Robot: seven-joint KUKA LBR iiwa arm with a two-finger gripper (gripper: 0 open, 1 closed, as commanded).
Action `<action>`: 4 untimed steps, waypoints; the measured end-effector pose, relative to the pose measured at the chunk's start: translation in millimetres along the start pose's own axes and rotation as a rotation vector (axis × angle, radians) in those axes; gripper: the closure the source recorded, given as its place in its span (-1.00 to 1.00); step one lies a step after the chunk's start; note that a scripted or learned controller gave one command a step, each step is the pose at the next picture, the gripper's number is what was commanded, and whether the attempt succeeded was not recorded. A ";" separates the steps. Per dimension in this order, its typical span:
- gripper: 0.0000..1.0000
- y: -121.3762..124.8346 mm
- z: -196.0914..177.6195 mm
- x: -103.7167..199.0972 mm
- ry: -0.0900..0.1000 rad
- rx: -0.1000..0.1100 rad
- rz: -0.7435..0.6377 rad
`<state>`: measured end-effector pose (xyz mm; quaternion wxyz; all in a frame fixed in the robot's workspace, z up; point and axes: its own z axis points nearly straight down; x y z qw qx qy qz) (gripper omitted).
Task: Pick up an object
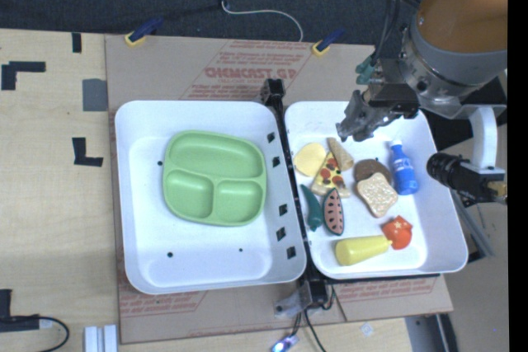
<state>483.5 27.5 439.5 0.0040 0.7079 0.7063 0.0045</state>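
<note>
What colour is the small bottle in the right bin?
Blue with a white cap; the bottle shows clearly in the camera view.

Arm [462,21]: thick round body with a broad orange band above a smooth grey wrist section, with thin dark cables running along its left side. Gripper [356,126]: dark grey to black, angular, built of small blocky metal parts, on a black bracket beneath the grey wrist.

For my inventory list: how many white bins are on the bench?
2. The left white bin holds a green divided plate. The right white bin holds toy food, with the gripper above its far edge.
</note>
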 end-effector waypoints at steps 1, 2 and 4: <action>1.00 0.1 14.0 -5.5 -0.002 0.014 -0.002; 1.00 0.1 15.7 -8.8 -0.001 0.014 -0.002; 1.00 0.8 -38.5 48.4 0.001 0.008 -0.010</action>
